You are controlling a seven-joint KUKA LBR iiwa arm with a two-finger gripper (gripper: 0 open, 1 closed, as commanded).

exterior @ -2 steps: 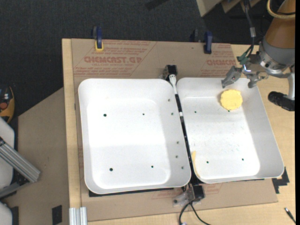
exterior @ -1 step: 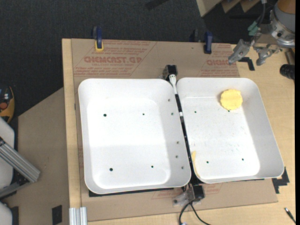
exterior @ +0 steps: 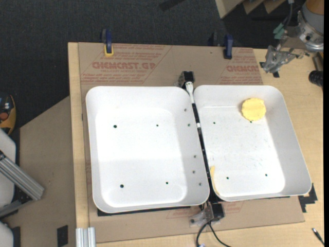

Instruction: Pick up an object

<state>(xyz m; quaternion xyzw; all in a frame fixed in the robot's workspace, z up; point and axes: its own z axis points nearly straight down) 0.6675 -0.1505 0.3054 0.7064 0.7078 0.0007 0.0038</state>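
Note:
A round yellow object lies in the right bin, near its far edge. A small pale yellow piece rests against that bin's near-left wall. My gripper hangs at the top right, beyond the right bin's far-right corner and above the bench, apart from both objects. It holds nothing that I can see.
The left bin sits beside the right one, with a black bar along the seam between them. Two blue clamps hold the cardboard sheet at the far edge. A metal rail lies at the left.

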